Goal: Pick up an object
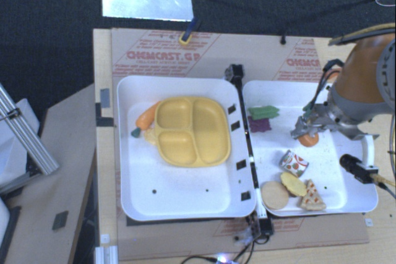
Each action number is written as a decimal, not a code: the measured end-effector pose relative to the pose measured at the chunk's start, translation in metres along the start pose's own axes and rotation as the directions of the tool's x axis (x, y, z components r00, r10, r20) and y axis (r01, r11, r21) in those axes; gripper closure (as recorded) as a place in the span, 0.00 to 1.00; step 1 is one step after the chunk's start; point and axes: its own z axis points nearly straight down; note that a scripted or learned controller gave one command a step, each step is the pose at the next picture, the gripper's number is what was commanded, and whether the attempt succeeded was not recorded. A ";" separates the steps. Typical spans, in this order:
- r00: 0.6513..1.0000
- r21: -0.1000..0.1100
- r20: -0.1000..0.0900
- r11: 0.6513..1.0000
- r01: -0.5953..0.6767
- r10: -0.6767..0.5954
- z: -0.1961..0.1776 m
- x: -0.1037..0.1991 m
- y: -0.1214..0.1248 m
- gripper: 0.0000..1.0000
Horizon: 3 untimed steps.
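Two shallow white bins sit side by side on the table (154,46), which is covered by a printed cardboard sheet. The left bin (133,195) holds a yellow divided plate (189,131) with three compartments, lying flat near the bin's middle. A toy carrot (146,116) with a green tip lies just beside the plate's left edge, partly tucked under it. The right bin (362,198) holds several small toy foods. Near its upper left lie a green piece (264,112) and a dark purple piece (260,125), touching one another. Toward the lower middle sits a small red-and-white can (294,162), tilted on its side. Below it, along the bin's front edge, are a round tan cookie (275,195), a yellow lumpy piece (292,183) and a pizza slice (313,196), packed close together. A small orange round object (309,140) lies in the upper middle of the right bin, bright and smooth, half hidden from above. The end effector (305,128) is down in the right bin directly over this orange object, its grey metal tips at the object's top edge; whether it is clenched or released cannot be told from this angle. The grey arm (365,80) with its orange band reaches in from the right.
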 end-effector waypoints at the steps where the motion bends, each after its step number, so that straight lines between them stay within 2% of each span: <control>1: 1.000 -0.002 0.001 1.000 -0.002 0.002 -0.053 -0.010 -0.002 1.00; 2: 1.000 0.000 0.000 1.000 0.002 -0.002 -0.076 -0.011 0.000 1.00; 3: 1.000 0.004 -0.003 1.000 0.007 -0.007 -0.066 0.039 -0.015 1.00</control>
